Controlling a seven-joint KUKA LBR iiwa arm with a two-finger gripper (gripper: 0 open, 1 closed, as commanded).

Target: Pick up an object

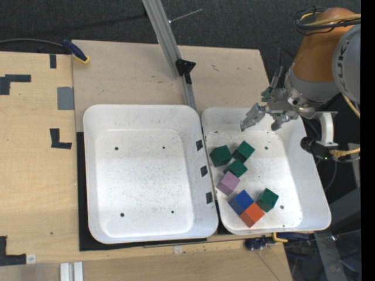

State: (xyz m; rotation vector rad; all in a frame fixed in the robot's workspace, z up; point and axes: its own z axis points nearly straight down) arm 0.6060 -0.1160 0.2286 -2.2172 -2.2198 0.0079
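Several small blocks lie in the right bin: three green ones clustered near its upper left, a lilac block, a blue block, an orange block and another green block lower down. My gripper hangs over the bin's far edge, above and to the right of the green cluster. Its fingers are spread open with nothing between them.
The left bin lies beside the right one. A slanted metal pole runs down to the gap between the bins. Cables hang by the arm at the right. A blue and yellow tool rests at the bench's back left.
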